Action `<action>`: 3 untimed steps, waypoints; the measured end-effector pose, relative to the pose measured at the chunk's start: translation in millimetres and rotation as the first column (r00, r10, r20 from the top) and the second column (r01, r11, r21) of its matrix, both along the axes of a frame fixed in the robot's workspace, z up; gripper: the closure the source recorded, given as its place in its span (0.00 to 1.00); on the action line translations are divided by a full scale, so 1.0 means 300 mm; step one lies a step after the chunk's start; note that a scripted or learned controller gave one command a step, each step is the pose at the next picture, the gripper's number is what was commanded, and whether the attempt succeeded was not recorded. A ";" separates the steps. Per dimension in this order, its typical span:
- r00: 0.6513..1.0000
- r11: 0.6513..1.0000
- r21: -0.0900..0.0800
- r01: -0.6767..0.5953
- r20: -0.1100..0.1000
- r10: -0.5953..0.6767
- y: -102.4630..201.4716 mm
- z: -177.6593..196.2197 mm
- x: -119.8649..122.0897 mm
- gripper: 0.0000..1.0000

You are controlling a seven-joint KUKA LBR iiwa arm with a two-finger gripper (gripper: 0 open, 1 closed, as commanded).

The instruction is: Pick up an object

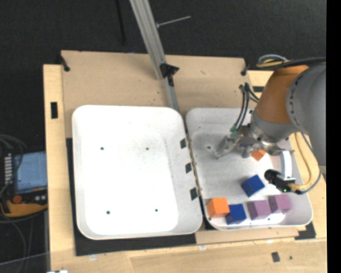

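— Where to find the gripper (pixel 223 148)?

— Over the rear half of the right bin (pixel 213 121), near its middle. Reaches in from the right, under the orange band of the arm (pixel 284 104), and points toward the wall shared with the left bin (pixel 131 169).

— Wide or narrow?

— Not possible to judge; too small and grey on the white floor. Nothing to see inside the claw.

— And the things to pick up?

— All in the right bin. Starting with a blue cube (pixel 252 185): alone, a little right of the bin's middle, in front of the gripper and apart from it. Then a row along the front wall: from the left an orange cube (pixel 218 207), next a second blue cube (pixel 236 213) touching it, then a purple cube (pixel 258 209), and finally another purple cube (pixel 279 203) close to the front right corner. Also a small orange piece (pixel 258 155) just beside the wrist, partly hidden by it; shape not clear.

— Anything touched by the claw?

— No contact to see with any cube. Closest: the small orange piece, behind the claw on the wrist side.

— Around the bins?

— Only a slanted metal pole (pixel 150 33) crossing the wooden bench (pixel 102 61) at the back.
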State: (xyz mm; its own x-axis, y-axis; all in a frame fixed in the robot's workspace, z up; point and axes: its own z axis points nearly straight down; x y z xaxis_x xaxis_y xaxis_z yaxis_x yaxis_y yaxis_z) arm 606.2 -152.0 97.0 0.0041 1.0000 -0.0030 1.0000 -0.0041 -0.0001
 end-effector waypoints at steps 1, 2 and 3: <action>1.000 1.000 0.002 0.006 0.004 -0.006 -0.002 0.040 0.004 1.00; 1.000 1.000 0.002 -0.007 0.008 0.007 0.005 0.238 0.038 1.00; 1.000 1.000 0.001 -0.008 0.005 0.008 0.027 0.436 0.047 1.00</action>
State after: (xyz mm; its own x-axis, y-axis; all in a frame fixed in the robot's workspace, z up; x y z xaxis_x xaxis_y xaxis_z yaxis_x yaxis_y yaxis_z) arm 620.4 -144.0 227.6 -0.0041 1.0000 -0.0015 1.0000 0.0041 0.0051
